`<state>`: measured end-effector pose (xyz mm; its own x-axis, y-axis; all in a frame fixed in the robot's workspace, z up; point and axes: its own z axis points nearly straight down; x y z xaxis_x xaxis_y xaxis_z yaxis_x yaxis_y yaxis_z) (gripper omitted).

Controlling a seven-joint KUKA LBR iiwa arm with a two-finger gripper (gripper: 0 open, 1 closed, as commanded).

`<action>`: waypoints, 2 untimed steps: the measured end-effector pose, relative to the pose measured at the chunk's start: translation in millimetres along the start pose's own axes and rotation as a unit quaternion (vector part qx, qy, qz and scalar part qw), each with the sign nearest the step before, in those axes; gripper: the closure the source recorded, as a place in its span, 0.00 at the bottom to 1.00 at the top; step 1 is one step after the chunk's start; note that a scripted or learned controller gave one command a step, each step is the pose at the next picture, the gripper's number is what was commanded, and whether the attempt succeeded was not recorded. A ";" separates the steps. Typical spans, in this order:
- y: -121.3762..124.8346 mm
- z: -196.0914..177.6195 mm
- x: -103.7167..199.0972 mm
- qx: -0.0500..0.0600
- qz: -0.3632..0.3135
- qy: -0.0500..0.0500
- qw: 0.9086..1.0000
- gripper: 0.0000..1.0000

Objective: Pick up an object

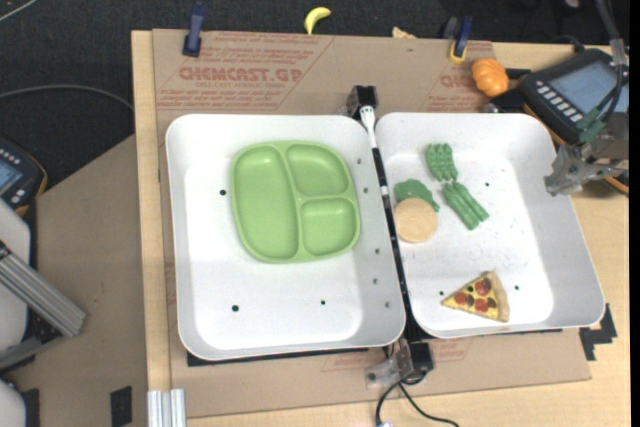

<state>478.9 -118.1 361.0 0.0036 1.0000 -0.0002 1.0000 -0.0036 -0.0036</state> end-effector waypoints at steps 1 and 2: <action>1.2 -12.3 1.5 -0.003 -0.002 -0.001 1.000 1.00; 1.9 -22.6 1.6 -0.005 -0.002 -0.001 1.000 1.00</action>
<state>480.8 -116.5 383.6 -0.0011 1.0000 -0.0026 1.0000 0.0011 0.0060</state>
